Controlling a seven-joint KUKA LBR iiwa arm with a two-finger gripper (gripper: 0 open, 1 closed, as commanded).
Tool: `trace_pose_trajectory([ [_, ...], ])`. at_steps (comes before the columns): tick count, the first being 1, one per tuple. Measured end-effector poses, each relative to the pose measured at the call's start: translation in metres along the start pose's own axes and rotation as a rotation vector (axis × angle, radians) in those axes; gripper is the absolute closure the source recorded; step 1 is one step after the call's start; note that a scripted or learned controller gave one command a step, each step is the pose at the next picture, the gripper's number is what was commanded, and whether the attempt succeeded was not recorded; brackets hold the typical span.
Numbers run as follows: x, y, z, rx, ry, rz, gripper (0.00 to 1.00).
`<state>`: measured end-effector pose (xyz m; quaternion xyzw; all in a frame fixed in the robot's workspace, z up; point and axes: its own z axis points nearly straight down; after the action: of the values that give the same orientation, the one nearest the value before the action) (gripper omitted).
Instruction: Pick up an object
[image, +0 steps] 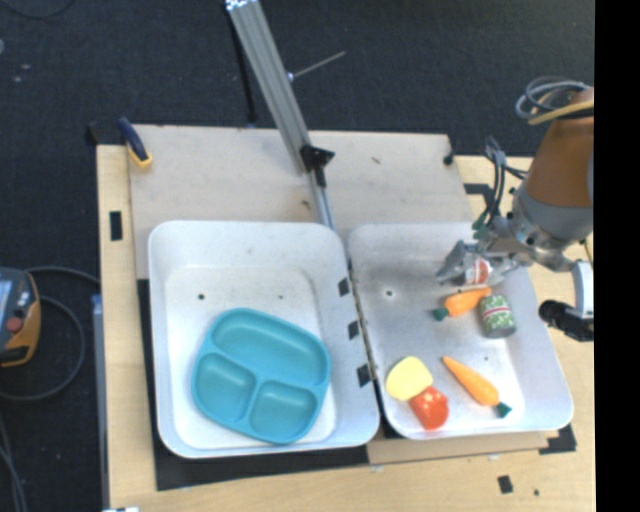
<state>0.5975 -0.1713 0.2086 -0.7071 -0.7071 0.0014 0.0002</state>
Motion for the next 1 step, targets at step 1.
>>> trace_pose_trajectory([
  [1, 0.0072, 0.0003, 0.0464, 0.001, 0.001, -0.001, 0.0],
])
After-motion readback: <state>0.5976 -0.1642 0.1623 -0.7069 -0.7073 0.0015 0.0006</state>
